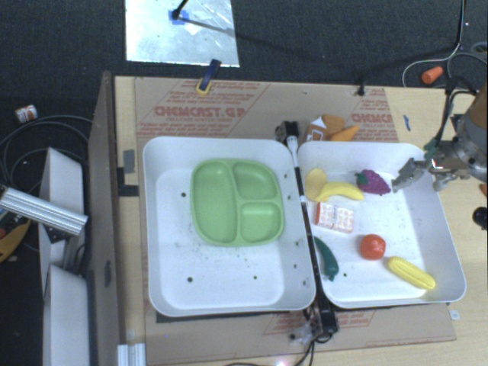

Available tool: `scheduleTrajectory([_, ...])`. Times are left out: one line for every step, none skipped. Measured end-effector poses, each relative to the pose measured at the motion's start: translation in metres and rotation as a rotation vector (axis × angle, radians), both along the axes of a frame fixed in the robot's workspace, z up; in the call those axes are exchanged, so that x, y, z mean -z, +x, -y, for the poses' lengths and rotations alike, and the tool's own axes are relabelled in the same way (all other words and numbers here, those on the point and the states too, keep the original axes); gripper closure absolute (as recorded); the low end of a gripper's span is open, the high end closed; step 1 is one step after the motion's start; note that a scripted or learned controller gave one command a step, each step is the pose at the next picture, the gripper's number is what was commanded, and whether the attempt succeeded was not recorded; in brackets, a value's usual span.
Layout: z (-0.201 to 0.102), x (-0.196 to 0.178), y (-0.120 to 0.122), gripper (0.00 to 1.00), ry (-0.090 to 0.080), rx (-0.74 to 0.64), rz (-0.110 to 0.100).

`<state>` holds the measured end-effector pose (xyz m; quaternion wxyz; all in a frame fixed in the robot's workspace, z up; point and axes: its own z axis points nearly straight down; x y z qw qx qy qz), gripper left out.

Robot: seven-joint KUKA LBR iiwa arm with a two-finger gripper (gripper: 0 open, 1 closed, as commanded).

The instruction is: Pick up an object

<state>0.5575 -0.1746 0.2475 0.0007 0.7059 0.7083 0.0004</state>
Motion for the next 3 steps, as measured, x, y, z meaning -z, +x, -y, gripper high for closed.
scheduleTrajectory([-0.061, 0.167, -0.075, 0.0, 0.006, 0.001, -0.012])
scheduleTrajectory([-0.057, 0.15, -0.07, 1.0, 0.001, 0.001, 0.001])
scheduleTrajectory([-0.138, 0.057, 0.0, 1.0, 0.003, -0.012, 0.014])
